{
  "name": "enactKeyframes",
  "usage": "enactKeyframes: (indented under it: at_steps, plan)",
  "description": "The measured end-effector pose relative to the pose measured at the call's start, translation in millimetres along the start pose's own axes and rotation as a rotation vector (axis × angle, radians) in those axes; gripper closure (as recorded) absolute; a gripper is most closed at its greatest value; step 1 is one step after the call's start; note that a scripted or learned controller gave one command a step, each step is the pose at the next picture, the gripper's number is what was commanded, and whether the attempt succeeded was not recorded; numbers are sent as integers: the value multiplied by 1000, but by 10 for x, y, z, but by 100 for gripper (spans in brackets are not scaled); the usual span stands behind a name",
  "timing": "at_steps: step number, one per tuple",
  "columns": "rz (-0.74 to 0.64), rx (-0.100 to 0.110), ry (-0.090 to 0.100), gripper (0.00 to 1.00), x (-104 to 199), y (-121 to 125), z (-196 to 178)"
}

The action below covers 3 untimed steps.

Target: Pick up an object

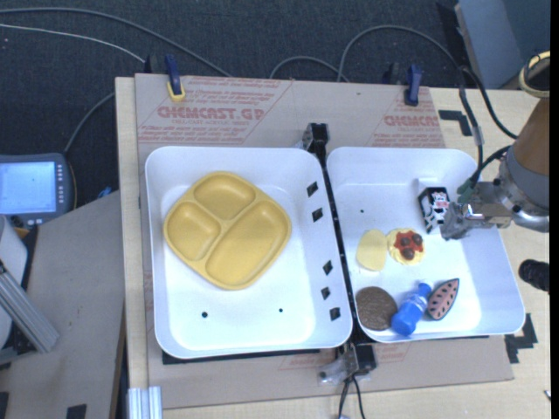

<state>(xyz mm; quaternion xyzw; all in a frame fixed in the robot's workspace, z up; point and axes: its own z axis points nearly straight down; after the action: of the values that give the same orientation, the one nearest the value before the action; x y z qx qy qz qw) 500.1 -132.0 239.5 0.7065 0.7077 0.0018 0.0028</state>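
1. I see the arm [533, 147] reaching in over the right edge of the desk [218, 103], its pincer [456, 225] low inside the right bin [384, 160], near that bin's right wall.
2. I cannot tell whether the pincer is apart or together; nothing shows between its tips.
3. A small black-and-white toy [434, 208] lies just beside the pincer, toward the bin's far side.
4. Mid-bin I see a pale yellow piece [372, 250] touching a red-and-yellow toy [407, 246].
5. Along the near wall sit a brown disc [376, 307], a blue bottle [410, 312] and a striped pink toy [443, 298].
6. The left bin [175, 321] holds a yellow divided plate [227, 229], toward its far left corner.
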Motion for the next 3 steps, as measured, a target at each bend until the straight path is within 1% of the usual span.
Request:
enactKeyframes:
  at_steps: [1,2,3]
  plan:
    - [-4,5,2,100,504,139,-35]
    - [-4,10,4,100,979,193,100]
    - [-3,6,3,100,1565,211,30]
